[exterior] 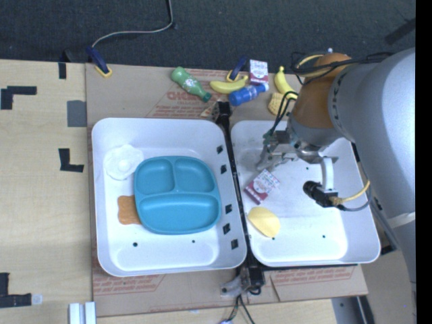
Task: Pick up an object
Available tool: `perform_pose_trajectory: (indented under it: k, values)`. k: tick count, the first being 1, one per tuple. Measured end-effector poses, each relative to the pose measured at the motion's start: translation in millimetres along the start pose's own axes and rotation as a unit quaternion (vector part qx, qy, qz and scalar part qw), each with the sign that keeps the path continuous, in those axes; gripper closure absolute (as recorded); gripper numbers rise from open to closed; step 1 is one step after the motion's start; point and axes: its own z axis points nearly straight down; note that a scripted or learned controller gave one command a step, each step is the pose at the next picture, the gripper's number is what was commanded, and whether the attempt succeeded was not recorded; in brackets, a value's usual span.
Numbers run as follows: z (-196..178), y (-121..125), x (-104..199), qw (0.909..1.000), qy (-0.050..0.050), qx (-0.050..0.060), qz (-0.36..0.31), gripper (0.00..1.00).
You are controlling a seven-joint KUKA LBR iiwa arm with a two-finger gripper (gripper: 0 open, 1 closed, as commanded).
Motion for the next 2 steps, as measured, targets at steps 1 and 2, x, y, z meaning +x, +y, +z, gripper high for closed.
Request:
perform_pose_trajectory:
  k: [1, 2]
  values:
    - [0.1, 0.0, 0.0, 1.0, 0.0, 0.0, 0.0, 0.0]
    - [9.0, -34.2, -3.0, 1.0, 0.0, -0.001, 0.0, 0.0]
